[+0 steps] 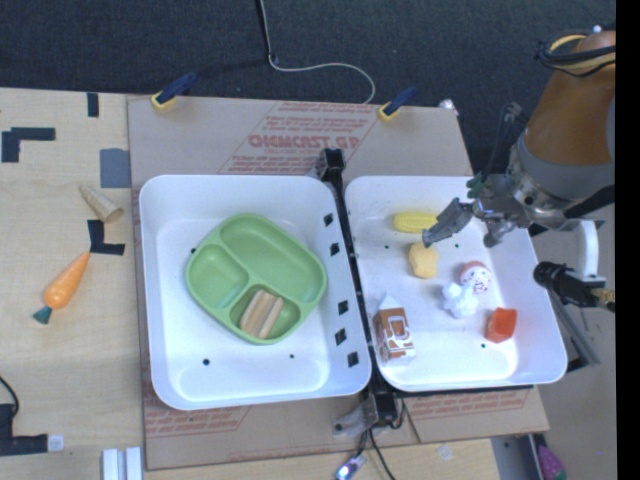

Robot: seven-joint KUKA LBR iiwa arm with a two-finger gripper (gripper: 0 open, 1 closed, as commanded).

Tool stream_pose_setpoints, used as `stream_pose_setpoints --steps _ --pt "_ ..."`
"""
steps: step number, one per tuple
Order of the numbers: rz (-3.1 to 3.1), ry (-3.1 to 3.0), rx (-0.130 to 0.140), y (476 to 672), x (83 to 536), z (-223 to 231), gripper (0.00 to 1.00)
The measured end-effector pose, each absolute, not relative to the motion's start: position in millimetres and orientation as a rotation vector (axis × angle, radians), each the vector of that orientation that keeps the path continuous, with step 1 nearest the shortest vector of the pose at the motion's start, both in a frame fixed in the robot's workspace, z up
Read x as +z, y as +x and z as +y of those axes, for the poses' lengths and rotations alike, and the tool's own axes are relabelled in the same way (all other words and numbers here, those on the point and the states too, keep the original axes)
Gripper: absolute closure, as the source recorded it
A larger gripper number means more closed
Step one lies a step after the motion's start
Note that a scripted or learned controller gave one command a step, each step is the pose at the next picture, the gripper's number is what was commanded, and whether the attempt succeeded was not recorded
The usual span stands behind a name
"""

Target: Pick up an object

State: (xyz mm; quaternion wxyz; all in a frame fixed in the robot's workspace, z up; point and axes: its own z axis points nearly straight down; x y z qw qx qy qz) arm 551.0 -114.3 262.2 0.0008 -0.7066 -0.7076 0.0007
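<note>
the gripper (468, 228) hangs over the upper part of the right bin (530, 368), its two dark fingers spread apart with nothing between them. one finger (443, 225) slants down toward the left, the other (495, 234) points down on the arm's side. just to the left of the lower finger's tip lies a yellow banana-like piece (414, 222), and directly below that tip sits a small yellow lump (424, 260), near but apart from it. below the gripper and a little right rests a white toy with red marks (467, 288); further down and right is a red block (501, 324). down and left, by the bin's inner wall, stands a small brown-and-white carton (394, 333). well off to the left, the left bin (180, 378) carries a green divided plate (255, 276) with a tan piece (261, 312) in one compartment.
</note>
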Motion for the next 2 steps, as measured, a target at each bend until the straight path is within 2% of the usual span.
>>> stream_pose_setpoints --steps 1,2 --pt "-2.223 -2.217 0.003 551.0 271.9 -113.8 1.00" --pt "-2.220 -2.207 0.010 532.3 178.2 -51.2 1.00"
